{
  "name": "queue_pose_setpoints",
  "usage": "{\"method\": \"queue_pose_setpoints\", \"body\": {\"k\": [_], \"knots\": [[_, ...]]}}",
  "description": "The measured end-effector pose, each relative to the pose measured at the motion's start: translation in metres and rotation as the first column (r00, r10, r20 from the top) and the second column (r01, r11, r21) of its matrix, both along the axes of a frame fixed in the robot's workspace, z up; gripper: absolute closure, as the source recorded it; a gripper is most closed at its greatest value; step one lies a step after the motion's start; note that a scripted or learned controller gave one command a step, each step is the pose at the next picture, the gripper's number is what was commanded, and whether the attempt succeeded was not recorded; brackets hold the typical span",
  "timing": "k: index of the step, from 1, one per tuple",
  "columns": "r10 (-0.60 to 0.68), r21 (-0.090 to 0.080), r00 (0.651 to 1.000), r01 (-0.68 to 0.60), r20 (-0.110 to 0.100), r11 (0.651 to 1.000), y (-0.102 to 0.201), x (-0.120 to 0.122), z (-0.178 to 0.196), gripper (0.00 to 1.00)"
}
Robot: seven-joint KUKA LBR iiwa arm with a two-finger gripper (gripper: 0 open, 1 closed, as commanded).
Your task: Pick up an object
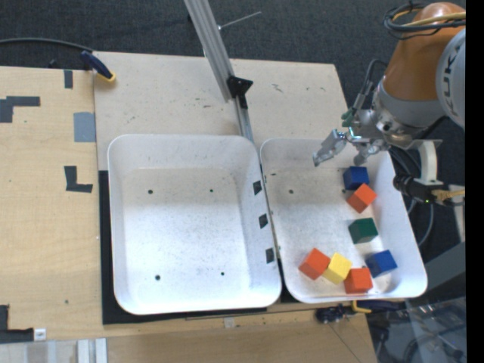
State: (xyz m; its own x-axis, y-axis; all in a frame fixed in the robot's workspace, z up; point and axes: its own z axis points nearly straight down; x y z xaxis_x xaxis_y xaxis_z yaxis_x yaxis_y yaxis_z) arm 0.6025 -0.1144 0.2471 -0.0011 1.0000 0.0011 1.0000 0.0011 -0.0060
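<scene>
Pale wooden surface (174,89) carries two white bins; the right bin (302,218) holds seven blocks. From where I stand, the end effector (346,147) hangs over its far end with fingers spread and nothing between them, just beside a blue block (355,177) touching an orange block (363,197). Nearer lie a green block (363,228) and a yellow block (337,268).

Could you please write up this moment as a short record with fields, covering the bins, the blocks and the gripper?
bins: left bin and right bin, side by side
blocks: seven, all in the right bin
far group: blue block, orange block, green block
near group: orange block, yellow block, orange block, blue block
gripper: open, over the right bin's far end, holding nothing
</scene>
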Motion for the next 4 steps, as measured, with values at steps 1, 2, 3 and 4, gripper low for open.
{"method": "queue_pose_setpoints", "body": {"k": [1,2,3,4], "knots": [[0.001,-0.001,1.0,-0.001,0.005,1.0,0.0,0.001,0.003,0.0],[0.0,-0.001,1.0,0.0,-0.002,1.0,0.001,-0.007,-0.059,0.0],[0.0,-0.001,1.0,0.0,-0.002,1.0,0.001,-0.001,-0.12,0.0],[0.0,-0.002,1.0,0.0,0.0,1.0,0.002,-0.002,-0.158,0.0]]}}
